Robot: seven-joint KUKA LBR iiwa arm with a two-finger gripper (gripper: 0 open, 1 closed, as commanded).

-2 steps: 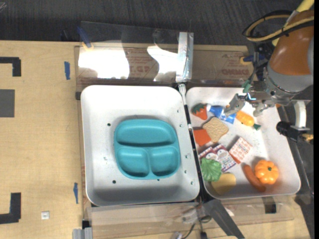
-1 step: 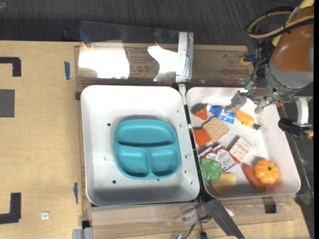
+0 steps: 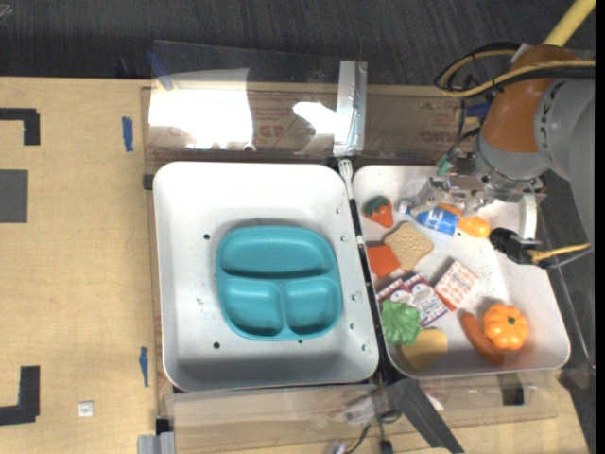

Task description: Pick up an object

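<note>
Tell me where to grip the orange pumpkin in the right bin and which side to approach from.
Take the pumpkin across its round body, coming straight down from above. It sits upright with its stem up near the bin's right side, and a carrot-like piece lies against its left, so close the fingers front to back.

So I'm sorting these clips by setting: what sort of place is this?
Probably a robotics lab bench for pick tests: two white bins, toy food such as a small pumpkin, and the arm's gripper over the right bin.

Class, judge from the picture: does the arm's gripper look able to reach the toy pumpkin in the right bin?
Probably yes: the pumpkin sits uncovered near the right bin's front corner, with open space above, and the gripper is over the same bin.
</note>
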